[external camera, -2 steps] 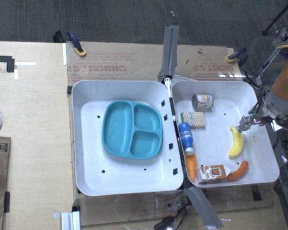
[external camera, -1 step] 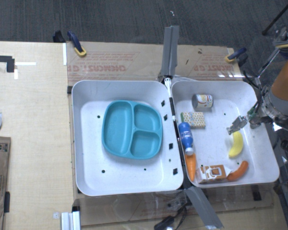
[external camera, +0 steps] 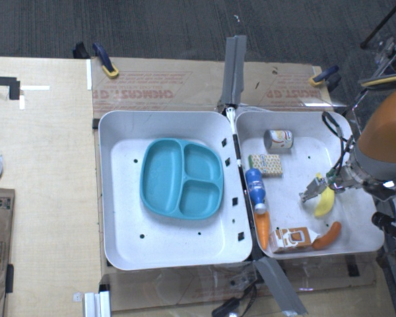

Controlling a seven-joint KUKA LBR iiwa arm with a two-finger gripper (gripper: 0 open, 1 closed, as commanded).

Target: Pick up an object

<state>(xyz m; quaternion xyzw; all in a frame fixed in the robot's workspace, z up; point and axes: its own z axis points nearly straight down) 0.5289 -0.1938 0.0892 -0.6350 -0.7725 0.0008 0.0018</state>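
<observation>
The gripper [external camera: 315, 191] is down inside the right bin [external camera: 317, 127], hovering low at the right-hand part of its floor, and the yellow lemon-shaped fruit [external camera: 325, 203] sits right against its fingertips, just below and to the right of them. Whether those jaws are spread or pinched on the fruit is impossible to tell at this size, and the fruit looks to be resting on the bin floor. Just below the fruit, an orange sausage-like piece [external camera: 327, 236] lies at a slant by the bin's front wall, and beside it to the left a small brown-and-white carton [external camera: 294, 239] lies flat. Along the bin's left wall there is an orange carrot [external camera: 262, 228] lying lengthwise, and touching its upper end, a blue bottle with a white cap [external camera: 255, 189]. Above that, a pale patterned block [external camera: 266, 164] sits near the bottle's top, and further back a small silver can [external camera: 278, 139] lies on its side. Over to the left bin [external camera: 119, 197], and it holds a teal divided plate [external camera: 183, 177], three compartments, lying flat in the middle. The grey arm [external camera: 383, 137] with its orange band comes in from the right edge over the right bin's rim. Behind both bins, a sheet of cardboard [external camera: 158, 84] is clamped to the bench.
</observation>
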